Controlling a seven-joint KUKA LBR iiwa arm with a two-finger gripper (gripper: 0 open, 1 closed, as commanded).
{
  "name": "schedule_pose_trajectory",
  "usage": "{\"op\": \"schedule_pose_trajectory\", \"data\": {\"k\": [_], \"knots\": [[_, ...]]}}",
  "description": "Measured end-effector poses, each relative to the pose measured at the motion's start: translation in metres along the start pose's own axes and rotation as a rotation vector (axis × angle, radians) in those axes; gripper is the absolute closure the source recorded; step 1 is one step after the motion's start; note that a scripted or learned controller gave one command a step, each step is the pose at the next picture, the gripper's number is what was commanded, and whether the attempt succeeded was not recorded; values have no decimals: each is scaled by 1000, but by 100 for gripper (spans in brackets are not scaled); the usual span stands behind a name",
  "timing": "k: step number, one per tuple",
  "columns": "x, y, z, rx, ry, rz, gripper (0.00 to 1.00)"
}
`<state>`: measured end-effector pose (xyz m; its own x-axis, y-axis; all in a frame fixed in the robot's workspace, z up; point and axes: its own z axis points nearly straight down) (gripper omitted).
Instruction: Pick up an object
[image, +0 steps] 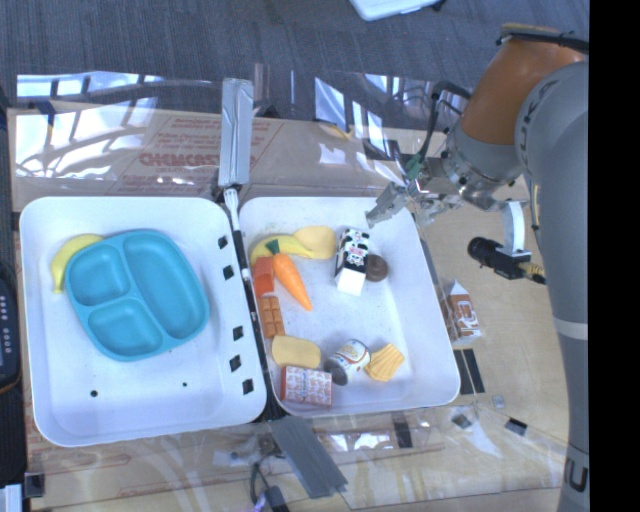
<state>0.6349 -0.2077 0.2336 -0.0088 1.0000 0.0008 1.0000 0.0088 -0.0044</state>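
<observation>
1. Toy food crowds the right bin (432, 330), and the gripper (398, 207) hangs over that bin's far right corner, just above the rim. Nothing is in its grasp.
2. Whether the gripper is open or closed I cannot tell from here; it is a tangle of grey metal and cable.
3. Nearest to it is a black-and-white carton (350, 262). The carton lies with its long axis running from the far side toward the near side, slightly tilted. A small brown piece (376, 267) touches its right side.
4. Left of the carton are a pale yellow lump (315, 240) and a banana (268, 247), along the far wall.
5. A carrot (292, 281) lies on a slant, green top toward the banana and tip pointing to the near right. A red-orange piece (263, 276) sits just beside it, against the left wall.
6. A brown bar (271, 316) lies nearer, lengthwise along that wall.
7. Along the near side, close together, are a yellow slab (296, 350), a red can (307, 385) on its side, a small jar (349, 356) and a ridged yellow wedge (386, 362).
8. The left bin (40, 400) holds a blue divided plate (135, 292) with a second banana (68, 256) tucked under its far left edge.
9. A small box (462, 313) lies on the surface, just outside the right bin.
</observation>
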Motion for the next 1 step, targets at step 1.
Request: {"op": "schedule_pose_trajectory", "data": {"k": [1], "knots": [[5,8,129,11,3,43,0]]}}
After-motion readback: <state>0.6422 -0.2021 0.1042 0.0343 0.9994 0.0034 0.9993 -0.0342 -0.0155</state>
